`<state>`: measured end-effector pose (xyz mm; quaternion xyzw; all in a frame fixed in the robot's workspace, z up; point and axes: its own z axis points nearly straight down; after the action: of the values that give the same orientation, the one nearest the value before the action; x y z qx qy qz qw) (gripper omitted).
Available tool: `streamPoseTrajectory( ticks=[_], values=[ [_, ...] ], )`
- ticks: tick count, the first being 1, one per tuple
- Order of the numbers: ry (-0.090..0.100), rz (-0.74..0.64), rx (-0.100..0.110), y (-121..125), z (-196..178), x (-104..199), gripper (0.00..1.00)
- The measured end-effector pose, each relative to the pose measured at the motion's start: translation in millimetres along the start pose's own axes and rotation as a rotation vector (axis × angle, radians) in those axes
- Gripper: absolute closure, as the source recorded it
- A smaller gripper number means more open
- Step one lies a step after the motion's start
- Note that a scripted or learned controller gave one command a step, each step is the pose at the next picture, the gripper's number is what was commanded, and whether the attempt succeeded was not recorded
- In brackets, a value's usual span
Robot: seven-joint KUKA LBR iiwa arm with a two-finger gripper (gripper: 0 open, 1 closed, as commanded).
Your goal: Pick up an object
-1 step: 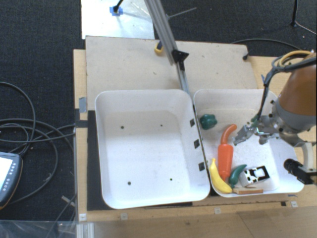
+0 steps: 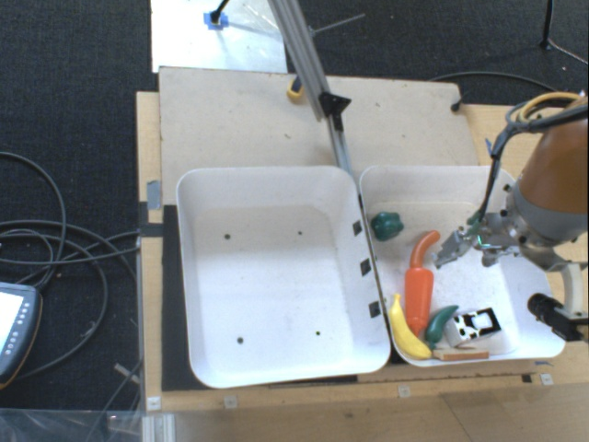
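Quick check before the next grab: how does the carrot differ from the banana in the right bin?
The carrot is orange with a curved tip; the banana is yellow. The carrot looks longer and thicker than the banana. The carrot lies nearer the bin's middle, while the banana lies along the wall by the left bin, closer to the front edge. Both are elongated toy foods lying flat, side by side in the right bin.

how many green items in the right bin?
2. A dark green pepper near the right bin's left wall, and a green curved piece low down beside the carrot. Others may be hidden under the arm.
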<state>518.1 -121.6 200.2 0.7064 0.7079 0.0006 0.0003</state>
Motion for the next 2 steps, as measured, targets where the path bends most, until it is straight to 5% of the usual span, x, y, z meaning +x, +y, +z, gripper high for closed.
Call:
streamPoseTrajectory(
  ticks=[2],
  values=[
    [0.001, 0.001, 0.006, -6, 103, 6, 0.0]
  ],
)
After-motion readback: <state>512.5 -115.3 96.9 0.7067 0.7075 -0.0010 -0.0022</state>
